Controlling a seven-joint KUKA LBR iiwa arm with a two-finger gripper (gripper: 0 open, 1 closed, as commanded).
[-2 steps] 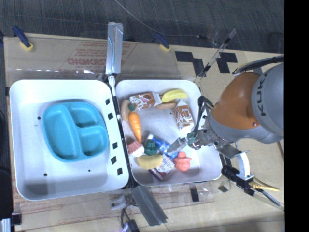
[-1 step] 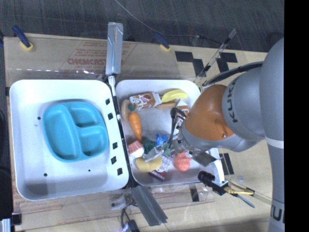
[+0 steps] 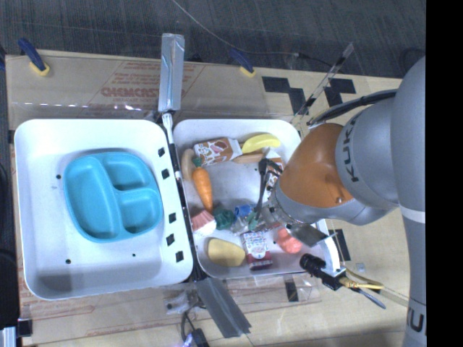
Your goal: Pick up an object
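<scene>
The right bin [image 3: 239, 129] holds several small items: an orange carrot [image 3: 202, 185], a yellow banana [image 3: 260, 143], a printed snack packet [image 3: 215, 151], a pale yellow lump [image 3: 226, 251], a red-and-white sachet [image 3: 257, 249], a pink-red piece [image 3: 291, 243] and green and blue bits [image 3: 230, 217]. My gripper [image 3: 255, 217] reaches down from the orange wrist band [image 3: 311, 176] into the middle of this bin, just above the blue and green bits and the sachet. Nothing can be seen lifted by it. The wrist hides the bin's right part.
The left bin [image 3: 29, 194] carries a blue divided tray [image 3: 114, 194]. A black-studded divider [image 3: 176, 208] separates the two bins. A metal clamp [image 3: 171, 71] stands at the back between them, and cables run behind the bench.
</scene>
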